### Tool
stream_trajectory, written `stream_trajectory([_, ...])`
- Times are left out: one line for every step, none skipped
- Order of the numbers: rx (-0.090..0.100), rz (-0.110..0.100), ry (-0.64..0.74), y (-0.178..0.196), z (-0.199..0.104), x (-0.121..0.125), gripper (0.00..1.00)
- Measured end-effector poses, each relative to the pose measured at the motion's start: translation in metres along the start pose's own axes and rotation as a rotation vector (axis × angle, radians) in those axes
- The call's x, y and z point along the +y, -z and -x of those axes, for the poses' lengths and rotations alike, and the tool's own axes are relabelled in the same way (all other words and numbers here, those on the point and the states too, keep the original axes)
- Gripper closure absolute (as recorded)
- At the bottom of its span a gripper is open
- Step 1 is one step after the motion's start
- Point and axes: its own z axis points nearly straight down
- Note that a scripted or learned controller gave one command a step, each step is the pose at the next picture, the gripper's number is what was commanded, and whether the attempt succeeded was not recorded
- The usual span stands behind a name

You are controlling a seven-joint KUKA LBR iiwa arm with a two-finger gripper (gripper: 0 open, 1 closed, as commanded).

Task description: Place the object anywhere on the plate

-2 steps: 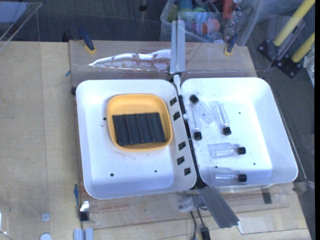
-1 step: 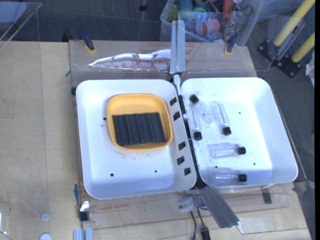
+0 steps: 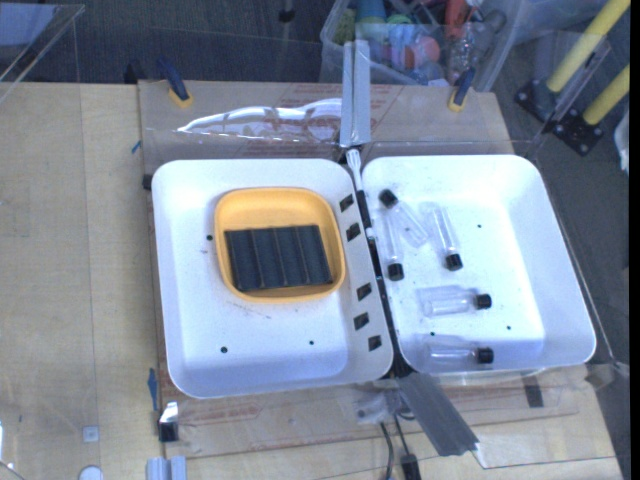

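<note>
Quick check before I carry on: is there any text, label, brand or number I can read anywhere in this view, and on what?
None can be read.
Clear vials in the right bin: no labels show.
Yellow plate with dark ribbed block, left bin: no markings.
Storage tub behind the bench: its colourful contents are too blurred for any lettering.

Two shallow white plastic bins (image 3: 190, 358) sit side by side on the pale wooden table (image 3: 60, 268); a clear tub of colourful toys (image 3: 420, 28) stands behind.

Even overhead light, soft shadows, slight blur, white bins (image 3: 200, 368) bright.
</note>
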Motion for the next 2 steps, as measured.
stream_trajectory([0.0, 0.002, 0.374, -0.0004, -0.0054, 0.0051, 1.0])
stream_trajectory([0.0, 0.003, 0.639, -0.0006, -0.0146, 0.0127, 1.0])
